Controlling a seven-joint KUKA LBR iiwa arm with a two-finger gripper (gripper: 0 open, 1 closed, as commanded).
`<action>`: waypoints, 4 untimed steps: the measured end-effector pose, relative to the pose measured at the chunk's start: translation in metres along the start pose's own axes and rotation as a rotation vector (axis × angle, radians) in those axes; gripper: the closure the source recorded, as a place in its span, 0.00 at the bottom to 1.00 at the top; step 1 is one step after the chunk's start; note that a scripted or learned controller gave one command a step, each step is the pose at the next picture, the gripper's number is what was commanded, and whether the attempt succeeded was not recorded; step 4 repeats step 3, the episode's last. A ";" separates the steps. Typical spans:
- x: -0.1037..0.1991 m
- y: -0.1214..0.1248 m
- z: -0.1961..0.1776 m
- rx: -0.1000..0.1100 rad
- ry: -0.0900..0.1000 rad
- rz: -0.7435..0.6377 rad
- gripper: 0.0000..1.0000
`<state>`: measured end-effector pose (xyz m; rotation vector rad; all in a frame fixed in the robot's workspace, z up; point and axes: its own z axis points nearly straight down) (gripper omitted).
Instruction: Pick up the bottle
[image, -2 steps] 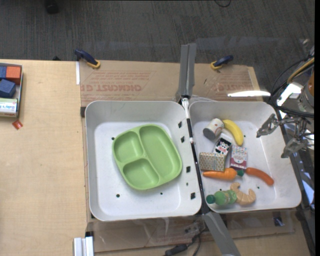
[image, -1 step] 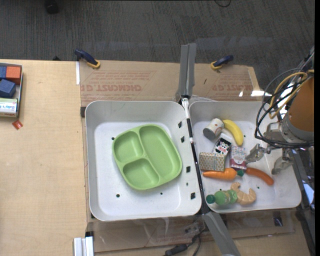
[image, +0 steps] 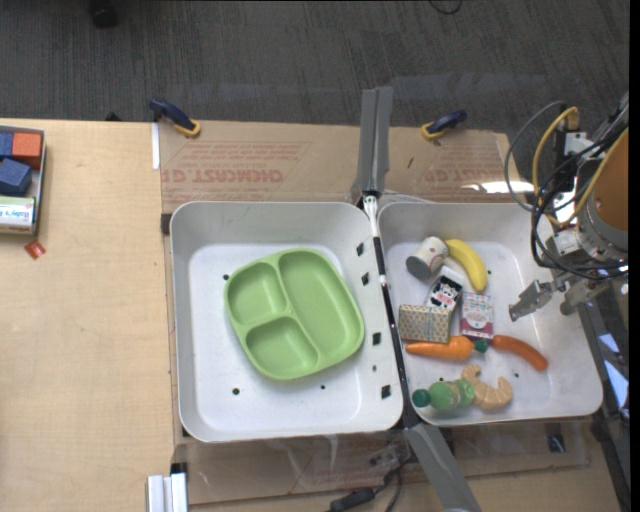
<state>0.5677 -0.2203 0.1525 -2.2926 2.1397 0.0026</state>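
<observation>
Over right bin's (image: 590, 395) right edge: tool (image: 528, 303) low, tilted leftward, fingers spread, gripping nothing; bottle (image: 447, 397) well apart.

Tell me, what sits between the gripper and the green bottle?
In the camera view, between gripper and bottle lie an orange pepper and a croissant.

Bright, even overhead light, soft shadows, slightly soft focus throughout.
</observation>
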 end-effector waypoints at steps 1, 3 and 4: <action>-0.007 -0.047 0.056 0.004 -0.004 -0.314 0.00; -0.048 -0.067 -0.063 0.001 0.000 -0.225 1.00; -0.048 -0.067 -0.063 0.001 0.000 -0.225 1.00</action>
